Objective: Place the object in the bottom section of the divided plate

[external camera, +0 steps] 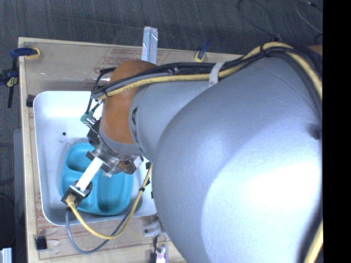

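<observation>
From my camera above the table, the arm (230, 147) swings in from the right and blocks most of what I want to see. Its orange band (118, 106) hangs over the left bin (49, 114), and the tool (112, 163) sits low over the blue plate (109, 193) lying in the near end of that bin. I cannot tell whether the tool is apart, together or clamped on anything; the wrist and a white bracket cover it. The object is somewhere I cannot make out from here, so it may be under the wrist.

The plate looks like moulded plastic: light, stiff, glossy, likely to skate on the smooth bin floor if nudged. I would release from above, not press down, and keep clear of the raised dividers.
</observation>
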`<state>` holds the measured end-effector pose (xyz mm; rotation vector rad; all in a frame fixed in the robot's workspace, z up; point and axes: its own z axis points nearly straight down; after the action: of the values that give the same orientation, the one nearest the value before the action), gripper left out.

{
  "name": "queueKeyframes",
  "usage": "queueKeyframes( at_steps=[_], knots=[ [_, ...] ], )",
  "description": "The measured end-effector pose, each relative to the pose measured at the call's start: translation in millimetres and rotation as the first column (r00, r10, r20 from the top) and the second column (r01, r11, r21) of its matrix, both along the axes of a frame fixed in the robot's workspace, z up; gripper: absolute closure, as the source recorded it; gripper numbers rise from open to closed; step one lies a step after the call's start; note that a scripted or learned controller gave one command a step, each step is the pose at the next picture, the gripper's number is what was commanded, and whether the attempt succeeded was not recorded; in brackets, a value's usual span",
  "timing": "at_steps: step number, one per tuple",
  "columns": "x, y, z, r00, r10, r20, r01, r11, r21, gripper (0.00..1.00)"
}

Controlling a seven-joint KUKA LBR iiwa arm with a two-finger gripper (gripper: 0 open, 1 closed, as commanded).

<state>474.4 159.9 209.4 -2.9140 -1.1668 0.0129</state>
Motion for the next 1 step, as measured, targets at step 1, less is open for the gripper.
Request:
queueKeyframes(
  at_steps=[1],
  knots=[
    [3.0,-56.8,53.3,0.996,-0.09,0.004,0.09,0.996,0.002,1.0]
  ],
)
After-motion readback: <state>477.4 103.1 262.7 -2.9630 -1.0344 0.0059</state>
